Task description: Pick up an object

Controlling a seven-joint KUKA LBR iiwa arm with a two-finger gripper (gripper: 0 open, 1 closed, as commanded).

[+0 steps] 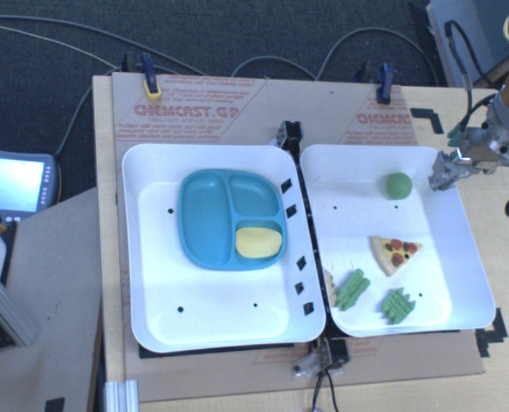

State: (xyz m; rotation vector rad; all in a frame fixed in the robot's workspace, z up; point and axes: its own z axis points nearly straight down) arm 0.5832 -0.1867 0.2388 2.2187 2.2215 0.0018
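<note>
The robot's two-finger metal gripper (444, 172) hangs at the right bin's (469, 230) upper right rim, just beside the small round green ball (398, 186). Can't tell how the claw is set, too small and blurry.

Nearest pick looks like that ball. It's smooth and round, so it'd probably roll unless the claw comes down centred over it.

Other options in that bin: a flat toy pizza slice (395, 253) with red dots, thin and hard to get under, plus two knobbly green veggie pieces (352, 289) and (397, 305) near the front.

Left bin (142, 256) has a glossy blue divided plastic tray (207, 221) with a soft-looking yellow oval lump (258, 242) in its lower right compartment.
</note>
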